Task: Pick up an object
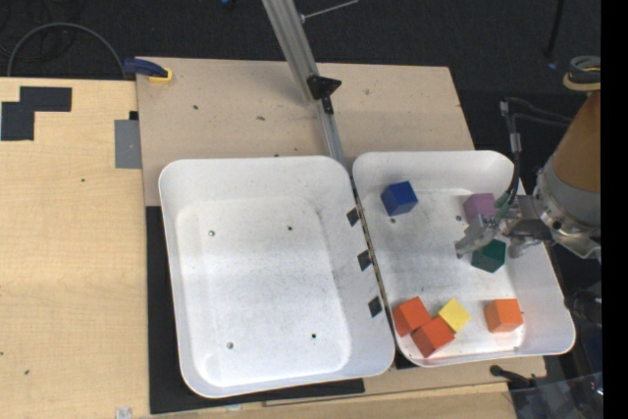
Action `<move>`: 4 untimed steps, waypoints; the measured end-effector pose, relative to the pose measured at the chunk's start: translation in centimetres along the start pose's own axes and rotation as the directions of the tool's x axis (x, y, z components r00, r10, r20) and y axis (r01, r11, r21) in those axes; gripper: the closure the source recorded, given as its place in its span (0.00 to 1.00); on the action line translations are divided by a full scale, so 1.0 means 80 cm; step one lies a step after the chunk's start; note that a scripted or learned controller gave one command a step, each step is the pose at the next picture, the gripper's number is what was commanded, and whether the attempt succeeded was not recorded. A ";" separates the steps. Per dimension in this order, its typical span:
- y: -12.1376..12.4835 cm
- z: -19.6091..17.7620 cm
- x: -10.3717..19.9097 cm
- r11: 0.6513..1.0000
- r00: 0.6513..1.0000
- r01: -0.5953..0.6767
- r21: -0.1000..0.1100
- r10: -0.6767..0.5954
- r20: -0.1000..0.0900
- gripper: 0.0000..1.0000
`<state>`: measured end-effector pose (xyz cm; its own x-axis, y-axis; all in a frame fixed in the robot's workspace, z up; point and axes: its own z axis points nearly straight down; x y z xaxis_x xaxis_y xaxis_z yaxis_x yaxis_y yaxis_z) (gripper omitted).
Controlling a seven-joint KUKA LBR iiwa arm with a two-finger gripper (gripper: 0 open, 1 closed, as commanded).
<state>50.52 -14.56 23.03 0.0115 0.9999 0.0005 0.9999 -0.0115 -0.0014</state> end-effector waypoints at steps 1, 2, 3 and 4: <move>0.000 0.000 0.000 1.000 1.000 -0.001 0.000 0.001 0.000 0.00; -0.012 -0.003 0.081 1.000 1.000 0.017 0.003 -0.017 -0.003 0.00; -0.012 -0.002 0.077 1.000 1.000 0.010 0.002 -0.010 -0.001 0.00; -0.012 -0.002 0.076 1.000 1.000 0.007 0.002 -0.007 -0.001 0.00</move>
<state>49.60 -8.46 23.23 0.0049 1.0000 0.0011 1.0000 -0.0049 -0.0032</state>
